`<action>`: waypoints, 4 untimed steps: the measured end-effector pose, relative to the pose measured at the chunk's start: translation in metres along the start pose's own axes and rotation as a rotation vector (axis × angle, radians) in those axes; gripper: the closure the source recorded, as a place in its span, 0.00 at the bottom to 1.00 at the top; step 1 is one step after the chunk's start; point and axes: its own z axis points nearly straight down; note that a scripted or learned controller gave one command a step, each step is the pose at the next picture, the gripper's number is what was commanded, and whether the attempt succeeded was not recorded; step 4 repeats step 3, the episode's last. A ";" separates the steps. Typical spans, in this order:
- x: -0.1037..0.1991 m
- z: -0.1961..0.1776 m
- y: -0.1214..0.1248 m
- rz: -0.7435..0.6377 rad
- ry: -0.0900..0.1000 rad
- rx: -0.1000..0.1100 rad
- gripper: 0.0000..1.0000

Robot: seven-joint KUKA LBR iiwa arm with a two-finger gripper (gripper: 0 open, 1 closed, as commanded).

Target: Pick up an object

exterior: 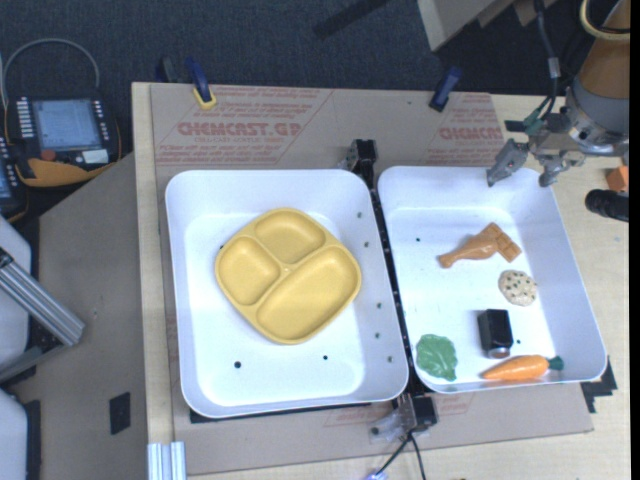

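The camera view looks down at a slant on a counter point(300, 118) covered by a sheet of brown cardboard with red print, carrying two shallow white bins side by side.

The left bin point(200, 358), in the middle of the frame, holds a yellow divided plate point(288, 274) with three compartments, lying flat near the bin's centre.

The right bin point(420, 208) holds five small things, all toward its lower right half. A brown toy drumstick point(482, 247) lies uppermost, tilted. Just below and right of it sits a speckled cookie point(517, 287). Below that is a small black block point(494, 331). A green leafy piece point(436, 356) rests at the bin's lower left corner, and an orange carrot point(518, 369) with a green tip lies along the lower edge, just under the black block.

The tool point(528, 164) hangs at the upper right of the frame, over the far right corner of the right bin, well apart from the things below. Its two fingers stand spread apart with nothing between them. The grey arm with its orange band point(606, 68) rises behind it.
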 end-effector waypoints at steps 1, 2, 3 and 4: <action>-0.008 0.059 -0.004 0.001 0.001 0.004 0.00; -0.008 0.044 -0.002 -0.001 -0.002 -0.006 1.00; -0.009 -0.021 -0.003 0.000 -0.003 -0.012 1.00; -0.009 -0.021 -0.003 0.000 -0.003 -0.012 1.00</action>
